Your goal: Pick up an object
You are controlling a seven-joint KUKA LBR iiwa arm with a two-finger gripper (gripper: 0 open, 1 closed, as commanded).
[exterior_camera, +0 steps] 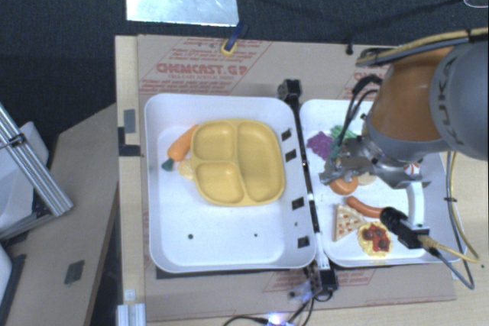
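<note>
1. Where the gripper (341, 170) hangs low over the middle of the right bin (315, 117), its metal tip sits directly above an orange-red round piece (346, 185). Whether it is open or closed cannot be told from this slant, and nothing can be seen gripped in it.
2. That orange-red piece, the nearest thing to pick, lies on the bin floor, touching or just under the tip. Which of the two cannot be told.
3. Just behind the gripper, toward the bin's far left corner, lie a bunch of purple toy grapes (321, 143) and a small green piece (340, 133), close beside each other.
4. Nearer the front of the same bin a reddish sausage (362, 205) lies at a slant. Just in front of it are a pizza wedge (348, 222) and, to that wedge's right, a yellow piece topped with red (374, 238).
5. A white ball-like thing with a red mark (413, 170) peeps out under the grey and orange arm (424, 99), which covers much of the bin's right half.
6. A dark rail with black clips (302, 164) runs between the two bins.
7. The left bin (221, 237) holds a yellow plate (233, 163) with three compartments. It lies flat in the far half of the bin, and all three compartments are bare.
8. A toy carrot (182, 142) leans against the plate's left rim, its green end pointing toward the front. A pale yellow piece (186, 169) shows just beside it, partly hidden under the plate's edge.
9. Both bins rest on a brown printed cardboard sheet (202, 69) on the bench.
</note>
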